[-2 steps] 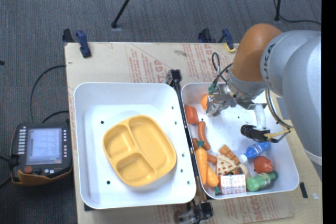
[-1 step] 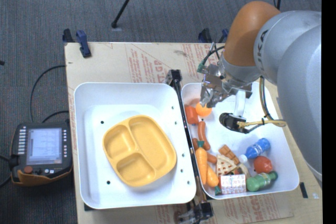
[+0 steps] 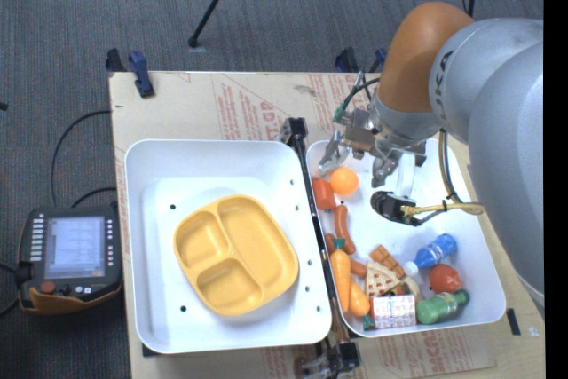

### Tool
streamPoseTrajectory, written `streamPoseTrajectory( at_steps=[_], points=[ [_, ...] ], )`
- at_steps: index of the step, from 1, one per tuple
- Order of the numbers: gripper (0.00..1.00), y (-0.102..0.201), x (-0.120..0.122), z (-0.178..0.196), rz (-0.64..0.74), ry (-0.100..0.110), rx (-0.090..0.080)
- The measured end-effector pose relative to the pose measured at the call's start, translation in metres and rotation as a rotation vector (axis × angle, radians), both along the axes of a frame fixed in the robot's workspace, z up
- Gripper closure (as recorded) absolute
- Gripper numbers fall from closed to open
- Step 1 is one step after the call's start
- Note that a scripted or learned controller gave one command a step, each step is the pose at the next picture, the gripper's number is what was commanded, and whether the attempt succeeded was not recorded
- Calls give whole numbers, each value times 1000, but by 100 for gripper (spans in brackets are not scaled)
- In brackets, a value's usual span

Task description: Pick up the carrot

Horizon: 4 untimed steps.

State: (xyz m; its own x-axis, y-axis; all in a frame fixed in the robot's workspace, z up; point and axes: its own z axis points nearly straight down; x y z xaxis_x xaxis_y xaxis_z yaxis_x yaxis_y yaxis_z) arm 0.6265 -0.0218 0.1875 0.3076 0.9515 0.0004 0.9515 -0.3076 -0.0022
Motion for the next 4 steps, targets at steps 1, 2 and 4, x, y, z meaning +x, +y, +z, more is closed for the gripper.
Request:
streamPoseTrajectory(
  at_steps=[1, 2, 4],
  points=[
    [0, -67, 0, -44, -135, 2, 0],
    [0, -80, 7, -100, -498, 3, -1],
    [0, -63, 0, -100, -954, 4, -2]
  ],
)
